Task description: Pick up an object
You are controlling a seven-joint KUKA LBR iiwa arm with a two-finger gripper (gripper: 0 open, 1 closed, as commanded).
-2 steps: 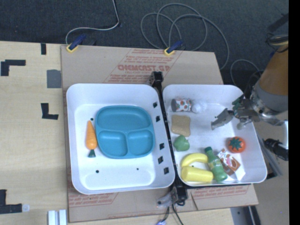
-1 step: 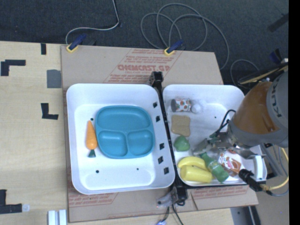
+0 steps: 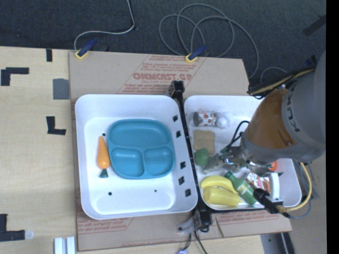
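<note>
The gripper is hanging low inside the right bin; whether it is apart or together I cannot tell, as the wrist is blocking it. Just to its left a green object is lying, with a tan square above that. Right below the gripper a yellow banana is resting beside a green bottle. Far to its left, in the left bin, a blue divided plate and an orange carrot are sitting

A divided tray and carrot lie in the left bin; a banana lies in the right bin.
</note>
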